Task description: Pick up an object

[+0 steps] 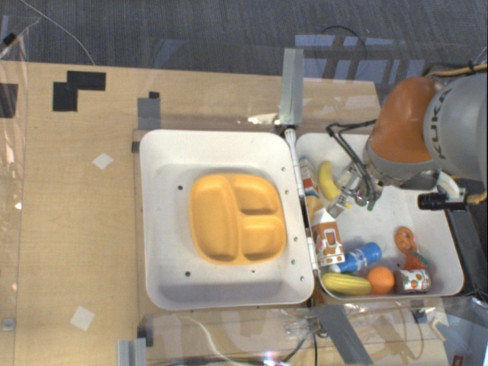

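Banana (327, 180) lies in the right bin (450, 280), touching the left side of the gripper (352, 197). Its long way runs up and down the bin. Nothing sits between the fingers; how wide they stand, I cannot tell.

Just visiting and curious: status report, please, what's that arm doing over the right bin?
Gripper low in right bin, beside banana. Nothing visibly held. Carton, blue bottle crowd close below.
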`<state>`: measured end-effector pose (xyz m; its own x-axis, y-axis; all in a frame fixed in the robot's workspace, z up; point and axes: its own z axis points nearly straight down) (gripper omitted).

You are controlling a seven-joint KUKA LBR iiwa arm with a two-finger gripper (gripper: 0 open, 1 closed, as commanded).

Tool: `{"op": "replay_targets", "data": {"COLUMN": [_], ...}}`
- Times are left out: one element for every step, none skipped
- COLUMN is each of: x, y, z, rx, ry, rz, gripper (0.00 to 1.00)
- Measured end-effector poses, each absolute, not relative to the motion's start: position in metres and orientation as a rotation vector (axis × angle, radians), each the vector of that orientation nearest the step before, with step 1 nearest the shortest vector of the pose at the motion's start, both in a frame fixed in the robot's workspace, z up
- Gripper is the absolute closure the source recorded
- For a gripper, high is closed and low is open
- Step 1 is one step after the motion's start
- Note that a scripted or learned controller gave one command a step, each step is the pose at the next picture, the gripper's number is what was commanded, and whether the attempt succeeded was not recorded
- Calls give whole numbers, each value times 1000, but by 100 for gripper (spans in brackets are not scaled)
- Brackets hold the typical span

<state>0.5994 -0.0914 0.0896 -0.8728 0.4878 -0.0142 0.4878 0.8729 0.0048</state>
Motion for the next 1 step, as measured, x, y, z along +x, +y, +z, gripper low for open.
{"op": "replay_targets", "data": {"x": [599], "y": [-91], "z": [90], "rx": [788], "ry": [3026], "rz": [2], "gripper": [0]}}
